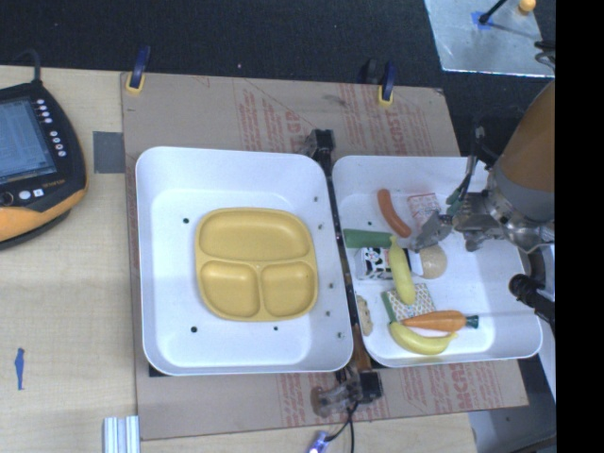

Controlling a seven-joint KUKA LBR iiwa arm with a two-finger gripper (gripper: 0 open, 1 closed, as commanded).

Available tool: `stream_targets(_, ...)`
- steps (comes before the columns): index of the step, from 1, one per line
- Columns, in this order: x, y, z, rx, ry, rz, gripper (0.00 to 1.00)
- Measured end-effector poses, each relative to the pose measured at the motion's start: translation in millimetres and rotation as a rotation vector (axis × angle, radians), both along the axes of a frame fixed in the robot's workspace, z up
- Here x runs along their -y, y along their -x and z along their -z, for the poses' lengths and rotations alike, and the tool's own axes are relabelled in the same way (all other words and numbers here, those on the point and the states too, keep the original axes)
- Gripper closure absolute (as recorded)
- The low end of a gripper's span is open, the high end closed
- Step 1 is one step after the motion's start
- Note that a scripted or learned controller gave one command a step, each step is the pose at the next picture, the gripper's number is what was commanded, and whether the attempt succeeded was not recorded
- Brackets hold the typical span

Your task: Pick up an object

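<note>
Camera view: my pincer sits in the right bin, in the middle right of the frame. I cannot tell if it is open or shut. A pale round thing lies just below the tip, very near it, but I cannot see if they touch. A red sausage lies just to the upper left of my pincer. A small banana lies to the lower left. Near the bin's bottom edge lie a carrot and a big banana, touching. The toys crowd the bin's left half. Its right half has more bare floor. The left bin holds a yellow tray in its middle, with bare white floor all round it.
</note>
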State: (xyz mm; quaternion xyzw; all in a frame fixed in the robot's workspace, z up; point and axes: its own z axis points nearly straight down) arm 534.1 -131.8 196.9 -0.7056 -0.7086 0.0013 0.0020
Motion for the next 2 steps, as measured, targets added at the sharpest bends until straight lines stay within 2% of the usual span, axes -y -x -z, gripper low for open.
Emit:
stream_targets(1, -3.6, -82.3, 100.2, 0.008, 0.003, -0.002, 0.0)
stream_targets(2, -27.9, -109.9, 104.4, 0.001, 0.002, -0.001, 0.0)
